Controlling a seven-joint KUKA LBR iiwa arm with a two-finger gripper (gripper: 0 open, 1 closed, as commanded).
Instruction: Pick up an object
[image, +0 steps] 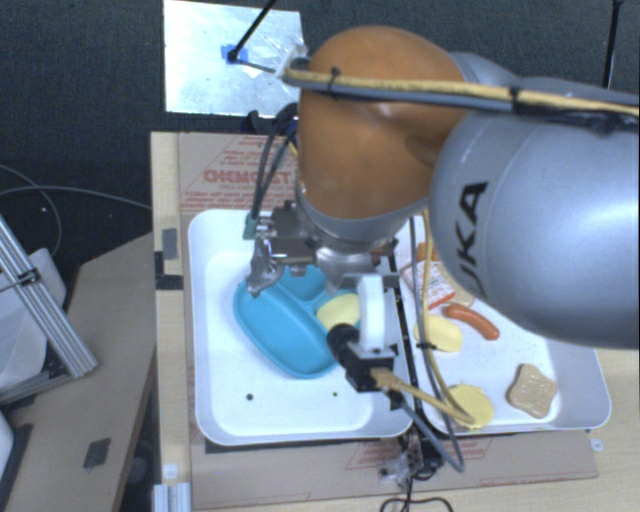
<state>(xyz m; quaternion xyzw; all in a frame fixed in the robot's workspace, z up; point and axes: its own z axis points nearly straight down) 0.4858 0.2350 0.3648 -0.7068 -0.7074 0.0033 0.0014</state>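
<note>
Reaching in from the right, the arm hung low over the two white bins, its orange band and grey casing covering much of the upper middle of the view. The hand sat at the back edge of the left bin, just above the far end of a blue tray. Whether the hand was open or closed could not be told, since the wrist hid most of it, and nothing could be seen held in it.

The blue tray lay tilted across the middle of the left bin, its near end toward the bin's centre. A yellow piece rested against the tray's right side, close to the wall between the bins. A white bracket with a black fitting hung from the wrist over that wall, and cables trailed down past it to the front rim.

In the right bin lay several toy foods: a red sausage, a pale yellow piece just beside it, a round yellow piece near the front, and a tan slice toward the front right corner. A red and white item showed partly under the arm.

Both bins stood on a cardboard sheet on the desk.
</note>
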